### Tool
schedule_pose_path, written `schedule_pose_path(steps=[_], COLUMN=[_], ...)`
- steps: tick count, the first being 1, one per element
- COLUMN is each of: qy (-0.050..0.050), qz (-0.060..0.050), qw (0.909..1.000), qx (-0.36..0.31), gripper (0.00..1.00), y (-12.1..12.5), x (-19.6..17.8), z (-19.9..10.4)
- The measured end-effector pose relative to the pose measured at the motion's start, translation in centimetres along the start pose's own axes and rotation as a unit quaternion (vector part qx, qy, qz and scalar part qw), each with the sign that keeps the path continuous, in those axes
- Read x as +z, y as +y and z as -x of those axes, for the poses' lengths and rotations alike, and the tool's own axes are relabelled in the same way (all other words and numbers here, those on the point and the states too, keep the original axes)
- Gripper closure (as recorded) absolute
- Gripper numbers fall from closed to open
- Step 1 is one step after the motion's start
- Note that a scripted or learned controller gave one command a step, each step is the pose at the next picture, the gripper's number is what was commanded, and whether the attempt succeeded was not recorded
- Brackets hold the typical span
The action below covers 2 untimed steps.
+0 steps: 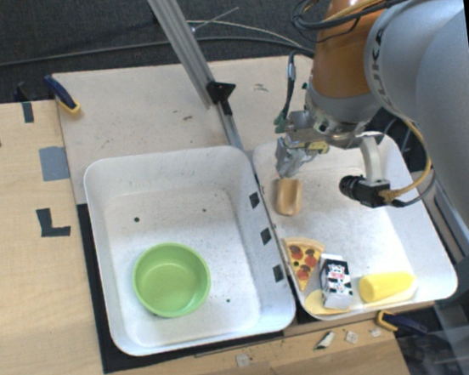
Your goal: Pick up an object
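The hand (292, 159) hovers at twelve o'clock of the tan block (288, 196); its opening I cannot tell. Block looks light, stiff (probably foam); grip its long sides.

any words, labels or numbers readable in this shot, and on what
No text can be read.
Small carton: black and white print, too small and blurred to read.
Pizza slice, yellow block, tan block, green bowl: no lettering visible.
Left bin and right bin: dark specks and black tabs, no words.
Arm and gripper: no label visible.
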<state>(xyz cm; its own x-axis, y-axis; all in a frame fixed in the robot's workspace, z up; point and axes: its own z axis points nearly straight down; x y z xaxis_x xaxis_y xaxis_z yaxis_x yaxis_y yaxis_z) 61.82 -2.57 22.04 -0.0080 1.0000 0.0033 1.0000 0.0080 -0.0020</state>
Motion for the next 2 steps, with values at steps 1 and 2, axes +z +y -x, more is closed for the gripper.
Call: schedule_pose_path(steps=[1,2], qy=[0.0,-0.001], qz=[0.0,-0.001], qw=[1.0,1.0], qx=[0.0,0.0], gripper=[1.0,1.0], y=[1.0,2.7], x=[-0.9,0.5], z=[-5.0,-10.2])
